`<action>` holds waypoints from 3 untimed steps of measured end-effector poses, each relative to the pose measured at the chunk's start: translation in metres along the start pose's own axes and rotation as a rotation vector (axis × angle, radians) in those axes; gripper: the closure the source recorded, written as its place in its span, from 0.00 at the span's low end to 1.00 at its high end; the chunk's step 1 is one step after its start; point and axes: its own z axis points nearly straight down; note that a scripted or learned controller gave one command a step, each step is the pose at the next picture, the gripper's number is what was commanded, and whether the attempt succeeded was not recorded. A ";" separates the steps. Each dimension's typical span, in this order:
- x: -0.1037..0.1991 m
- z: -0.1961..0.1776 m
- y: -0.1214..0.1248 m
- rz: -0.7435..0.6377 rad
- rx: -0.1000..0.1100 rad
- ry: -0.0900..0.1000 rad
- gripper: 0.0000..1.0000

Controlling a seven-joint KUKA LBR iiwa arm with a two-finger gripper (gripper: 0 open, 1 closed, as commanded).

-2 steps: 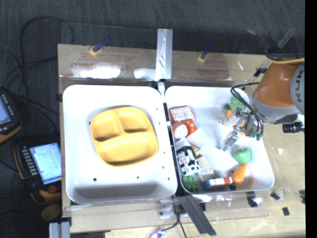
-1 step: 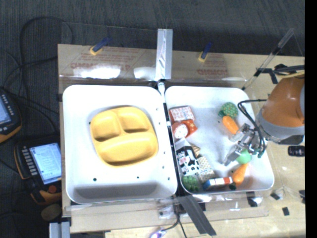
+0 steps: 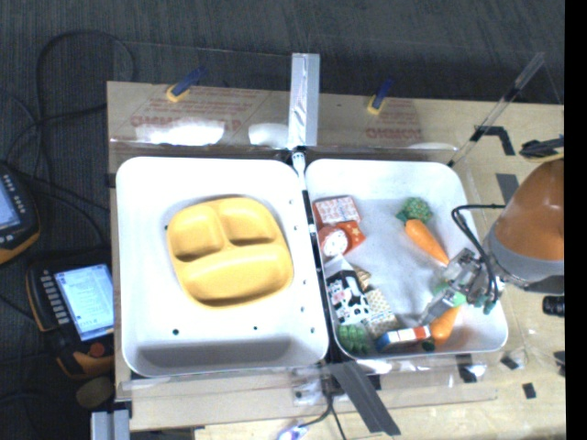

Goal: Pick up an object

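While small toys crowd the right white plastic bin [image 3: 385,177], the grey arm's end effector [image 3: 456,293] hangs low over that bin's right side, just above a small orange carrot-shaped toy [image 3: 444,323]; how its fingers stand cannot be told.

A larger orange toy carrot with a green top [image 3: 422,232] lies near the bin's middle, apart from the end effector. A red and white packet [image 3: 336,211] rests by the left wall, a black-and-white patterned toy [image 3: 346,301] below it, and a red, white and blue tube [image 3: 404,338] along the front edge. Beside it on the desk [image 3: 138,108], the left white bin [image 3: 138,246] carries a yellow divided plastic tray [image 3: 229,250].
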 end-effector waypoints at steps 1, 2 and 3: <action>0.007 0.001 0.080 0.021 -0.002 0.005 0.00; -0.047 0.003 0.134 -0.011 0.000 0.006 0.00; -0.079 0.004 0.074 -0.290 0.000 0.011 0.00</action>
